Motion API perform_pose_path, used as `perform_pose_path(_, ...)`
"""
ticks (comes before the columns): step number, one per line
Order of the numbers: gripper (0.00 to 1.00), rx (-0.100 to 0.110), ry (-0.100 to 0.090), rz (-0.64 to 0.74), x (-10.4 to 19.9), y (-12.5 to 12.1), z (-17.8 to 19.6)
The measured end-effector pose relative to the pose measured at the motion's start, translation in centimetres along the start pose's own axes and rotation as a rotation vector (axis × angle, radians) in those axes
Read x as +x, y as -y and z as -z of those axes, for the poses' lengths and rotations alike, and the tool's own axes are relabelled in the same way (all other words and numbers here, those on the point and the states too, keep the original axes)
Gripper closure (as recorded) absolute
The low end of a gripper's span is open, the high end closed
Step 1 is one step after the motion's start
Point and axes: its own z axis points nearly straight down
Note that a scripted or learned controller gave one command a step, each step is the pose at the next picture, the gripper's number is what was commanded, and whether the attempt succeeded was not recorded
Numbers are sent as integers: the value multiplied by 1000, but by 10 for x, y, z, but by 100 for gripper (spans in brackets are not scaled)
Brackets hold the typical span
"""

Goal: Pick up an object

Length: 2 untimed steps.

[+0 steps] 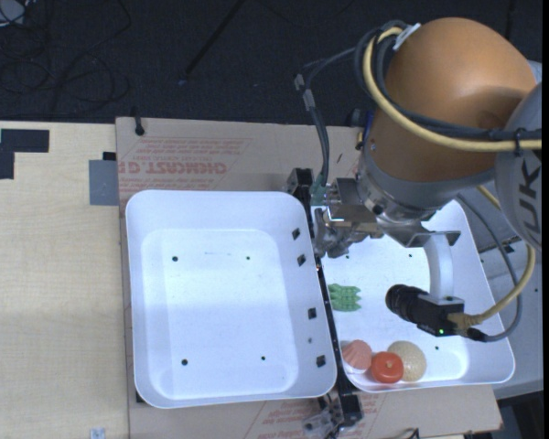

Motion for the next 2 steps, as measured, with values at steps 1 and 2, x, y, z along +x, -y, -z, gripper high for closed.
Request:
perform_pose_path(1,100,19,5,-4,18,-33,-173)
perform_pose_path(2,0,8,2,-9,16,-34,-164)
